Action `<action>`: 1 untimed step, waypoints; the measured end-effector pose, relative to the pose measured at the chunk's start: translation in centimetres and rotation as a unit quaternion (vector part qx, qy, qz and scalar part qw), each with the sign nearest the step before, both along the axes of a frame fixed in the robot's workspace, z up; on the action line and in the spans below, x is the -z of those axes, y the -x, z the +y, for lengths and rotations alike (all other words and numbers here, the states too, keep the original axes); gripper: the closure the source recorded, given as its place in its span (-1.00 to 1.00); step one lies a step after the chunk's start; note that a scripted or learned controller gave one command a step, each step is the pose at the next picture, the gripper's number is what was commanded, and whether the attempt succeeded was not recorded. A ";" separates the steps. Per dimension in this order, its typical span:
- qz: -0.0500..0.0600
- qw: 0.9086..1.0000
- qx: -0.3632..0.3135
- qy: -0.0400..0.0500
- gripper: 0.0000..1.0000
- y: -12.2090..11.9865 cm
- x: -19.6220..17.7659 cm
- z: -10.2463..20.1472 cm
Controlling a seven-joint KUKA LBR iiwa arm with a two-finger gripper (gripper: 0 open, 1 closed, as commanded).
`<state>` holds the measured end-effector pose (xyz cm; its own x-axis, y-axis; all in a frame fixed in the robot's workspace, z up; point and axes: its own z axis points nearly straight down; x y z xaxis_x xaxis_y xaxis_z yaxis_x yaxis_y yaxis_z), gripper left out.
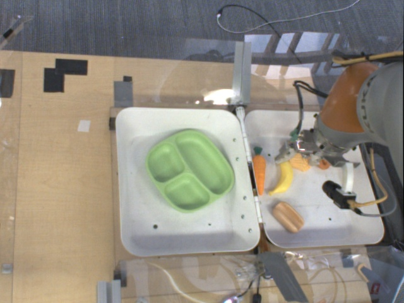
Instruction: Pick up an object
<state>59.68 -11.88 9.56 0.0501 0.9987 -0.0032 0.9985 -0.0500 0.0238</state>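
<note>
Banana [283, 178], yellow and curved, in the right bin [334, 229], right of centre in the frame, just right of a carrot [259, 172] lying along the divider. Below the banana, a tan bread roll [288, 216]. Gripper [304, 147] low over the bin's upper middle, just above an orange piece [299, 164] touching the banana's top end; grip state impossible to tell. Left bin [136, 232]: green divided plate [189, 169] at centre. Grey arm [372, 103] at right edge.

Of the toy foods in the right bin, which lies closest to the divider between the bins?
The carrot: orange, lying lengthwise right along the bin's left wall. The banana sits further right of it, and the bread roll lies lower down, toward the front.
</note>
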 end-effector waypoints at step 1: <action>-0.006 1.000 0.000 0.002 1.00 -0.4 -1.5 -0.1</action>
